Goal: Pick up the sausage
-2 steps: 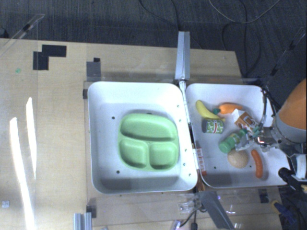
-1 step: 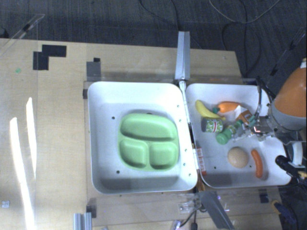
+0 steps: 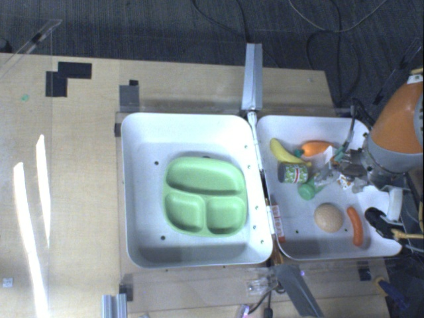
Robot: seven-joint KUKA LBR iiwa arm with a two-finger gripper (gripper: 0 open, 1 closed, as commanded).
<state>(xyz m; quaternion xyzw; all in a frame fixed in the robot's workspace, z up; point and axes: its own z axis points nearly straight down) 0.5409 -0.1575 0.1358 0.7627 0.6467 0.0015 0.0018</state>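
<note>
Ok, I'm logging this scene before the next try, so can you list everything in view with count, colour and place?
left bin: one, white, left half of the bench
right bin: one, white, beside the left bin
tray: one, green, three compartments, centre of the left bin
sausage: one, orange-red, right bin, near front right corner
bread roll: one, tan, right bin, just left of the sausage
banana: one, yellow, right bin, back left
carrot: one, orange, right bin, back, right of the banana
small can: one, green label, right bin, lying below the banana
cables: several, black, floor behind the bench
arm: one, grey with orange band, right edge
pincer: one, dark, over the right bin's back right part
</note>
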